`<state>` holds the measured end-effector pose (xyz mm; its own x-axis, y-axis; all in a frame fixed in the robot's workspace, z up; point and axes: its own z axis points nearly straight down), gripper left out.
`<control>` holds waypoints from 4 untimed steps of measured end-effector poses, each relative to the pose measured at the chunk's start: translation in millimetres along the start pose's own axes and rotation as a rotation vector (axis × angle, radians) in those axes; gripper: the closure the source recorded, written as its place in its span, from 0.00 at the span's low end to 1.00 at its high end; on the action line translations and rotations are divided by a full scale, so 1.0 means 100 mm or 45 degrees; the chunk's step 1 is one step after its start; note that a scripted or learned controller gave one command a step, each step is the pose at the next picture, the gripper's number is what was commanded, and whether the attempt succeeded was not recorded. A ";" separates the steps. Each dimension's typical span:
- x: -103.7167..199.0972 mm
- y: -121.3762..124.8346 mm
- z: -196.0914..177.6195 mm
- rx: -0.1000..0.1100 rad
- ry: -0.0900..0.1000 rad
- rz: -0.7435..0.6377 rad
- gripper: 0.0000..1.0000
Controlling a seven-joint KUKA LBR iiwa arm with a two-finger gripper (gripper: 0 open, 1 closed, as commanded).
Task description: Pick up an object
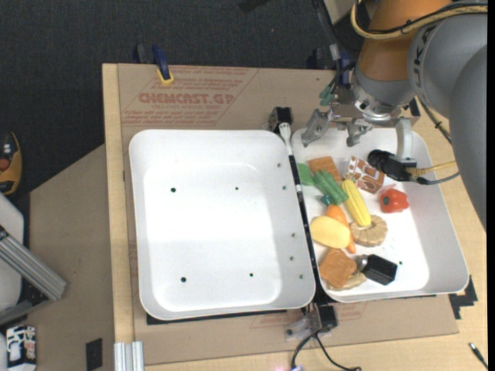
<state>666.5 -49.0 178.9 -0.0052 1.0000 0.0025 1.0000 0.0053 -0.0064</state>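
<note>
1. Two white bins sit side by side on the desk (124,207): the left bin (209,292) and the right bin (441,246).
2. Toy food is piled in the right bin: a corn cob (356,199), a red tomato (394,200), a yellow lemon-like piece (330,231), a green vegetable (323,182), bread-like pieces (339,269) and a black block (379,269).
3. Above that bin's far end hangs the grey arm (456,45) with its jaws (334,130) spread apart, holding nothing.
4. Fingertips (311,134) are near the bin's far rim, clear of the pile.
</note>
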 end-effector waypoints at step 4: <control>2.77 -0.01 -0.58 0.003 -0.002 -0.003 1.00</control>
<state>664.0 228.1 237.6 -0.0078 1.0000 0.0012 0.9999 0.0078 -0.0084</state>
